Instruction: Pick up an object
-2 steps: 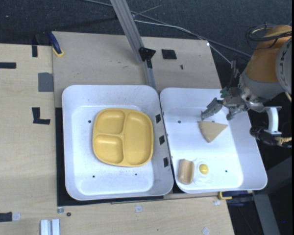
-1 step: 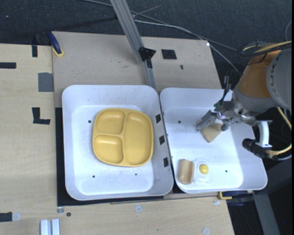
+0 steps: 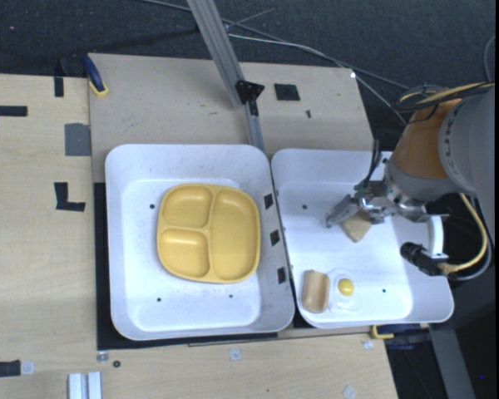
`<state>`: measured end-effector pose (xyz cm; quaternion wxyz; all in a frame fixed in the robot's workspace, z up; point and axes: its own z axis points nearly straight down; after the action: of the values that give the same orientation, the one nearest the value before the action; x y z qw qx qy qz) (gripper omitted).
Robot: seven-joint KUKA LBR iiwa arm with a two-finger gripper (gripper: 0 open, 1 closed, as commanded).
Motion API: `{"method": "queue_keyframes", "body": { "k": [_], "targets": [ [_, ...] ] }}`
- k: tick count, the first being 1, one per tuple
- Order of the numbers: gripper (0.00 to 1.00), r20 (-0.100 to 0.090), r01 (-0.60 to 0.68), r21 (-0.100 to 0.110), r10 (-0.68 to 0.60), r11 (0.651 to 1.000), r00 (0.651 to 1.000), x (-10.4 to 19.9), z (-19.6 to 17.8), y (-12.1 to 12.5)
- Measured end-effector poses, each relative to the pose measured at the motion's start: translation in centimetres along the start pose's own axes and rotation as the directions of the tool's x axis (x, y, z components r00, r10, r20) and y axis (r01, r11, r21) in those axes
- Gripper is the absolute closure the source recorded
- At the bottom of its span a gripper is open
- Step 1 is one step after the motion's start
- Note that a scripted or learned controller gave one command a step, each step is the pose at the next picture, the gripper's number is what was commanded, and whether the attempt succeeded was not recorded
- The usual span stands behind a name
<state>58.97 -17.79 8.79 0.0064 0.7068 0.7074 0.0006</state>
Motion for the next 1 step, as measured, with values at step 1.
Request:
{"method": "queue_keyframes", "body": {
  "k": [1],
  "targets": [
    [1.00,0.000,0.002,-0.010,-0.002,1.000,1.000,0.09,-1.55,0.37]
  ]
}}
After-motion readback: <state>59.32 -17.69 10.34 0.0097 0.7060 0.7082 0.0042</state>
